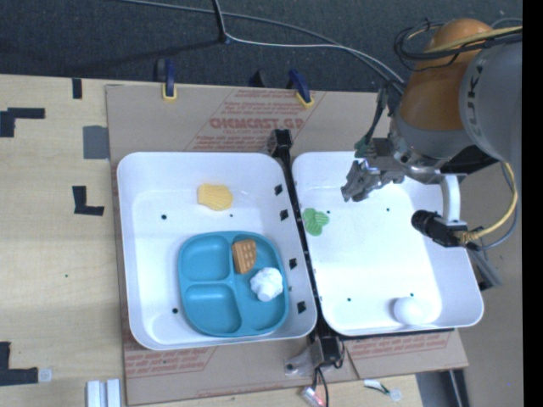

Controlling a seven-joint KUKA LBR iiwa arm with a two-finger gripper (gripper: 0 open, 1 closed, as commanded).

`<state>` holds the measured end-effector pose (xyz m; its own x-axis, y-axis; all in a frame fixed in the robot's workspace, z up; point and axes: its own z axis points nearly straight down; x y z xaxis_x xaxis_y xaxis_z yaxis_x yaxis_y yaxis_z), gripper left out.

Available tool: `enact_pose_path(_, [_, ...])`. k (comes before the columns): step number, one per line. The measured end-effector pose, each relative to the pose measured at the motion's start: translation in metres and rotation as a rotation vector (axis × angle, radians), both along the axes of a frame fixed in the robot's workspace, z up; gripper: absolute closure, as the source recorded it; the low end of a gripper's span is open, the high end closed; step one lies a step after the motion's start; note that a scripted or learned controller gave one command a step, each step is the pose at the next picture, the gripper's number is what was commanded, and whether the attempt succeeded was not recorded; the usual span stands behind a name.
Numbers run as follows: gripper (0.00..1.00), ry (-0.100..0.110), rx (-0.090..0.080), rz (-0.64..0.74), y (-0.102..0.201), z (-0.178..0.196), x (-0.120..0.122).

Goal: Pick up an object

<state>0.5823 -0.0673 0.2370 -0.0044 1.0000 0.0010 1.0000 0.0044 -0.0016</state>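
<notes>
My gripper (355, 189) hangs over the upper left part of the right bin (441, 312), with my arm (462, 83) reaching in from the right. Whether it is released or clenched cannot be determined from this view; nothing is visible in its grasp.

Right bin contents:
- A small green object (316, 221), near the left wall, below and left of my gripper and apart from it.
- A white ball (414, 309), near the lower right corner.

Left bin (136, 253) contents:
- A yellow item (215, 197), on the bin floor in the upper half.
- A blue compartment tray (204, 303), in the lower half. Its upper right compartment holds a tan waffle-like piece (244, 255) and a white crumpled item (267, 283) just below it.
</notes>
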Motion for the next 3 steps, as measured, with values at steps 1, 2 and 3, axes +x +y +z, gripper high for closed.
enact_pose_path(1, [1.0, -0.002, 0.0, 0.0, 0.046, 0.005, 0.016])
enact_pose_path(2, [1.0, -0.001, 0.0, 0.0, 0.097, 0.006, 0.022])
enact_pose_path(3, [1.0, 0.0, -0.001, -0.001, 0.137, -0.01, 0.043])
